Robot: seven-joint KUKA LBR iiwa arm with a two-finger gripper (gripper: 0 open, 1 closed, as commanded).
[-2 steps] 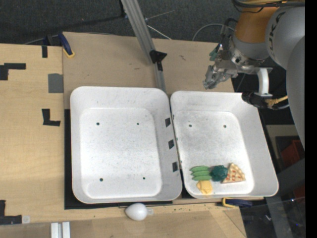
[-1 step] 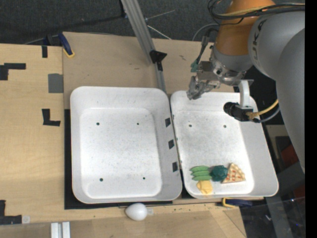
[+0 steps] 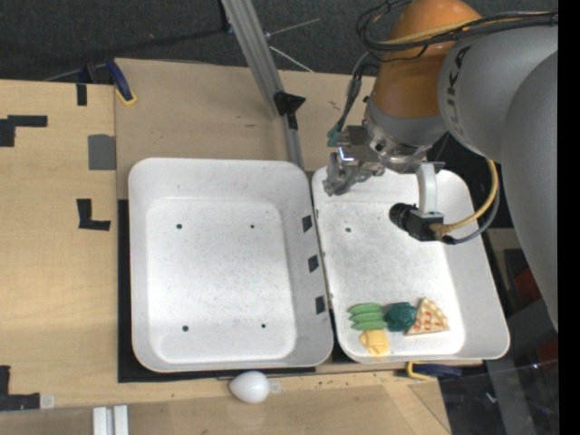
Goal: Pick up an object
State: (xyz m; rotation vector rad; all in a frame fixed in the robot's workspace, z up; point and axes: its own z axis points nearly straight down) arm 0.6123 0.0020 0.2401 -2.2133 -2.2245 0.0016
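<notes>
Over right bin [image 3: 471, 270] far-left rim: gripper [image 3: 341, 178]; toys [image 3: 399, 320] near edge.

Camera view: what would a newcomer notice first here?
First, the big grey arm with its orange band coming in from the right, its gripper above the far edge of the right bin. Next, the small cluster of toy food in that bin's near end, and a white egg-shaped object on the bench before the left bin.
</notes>
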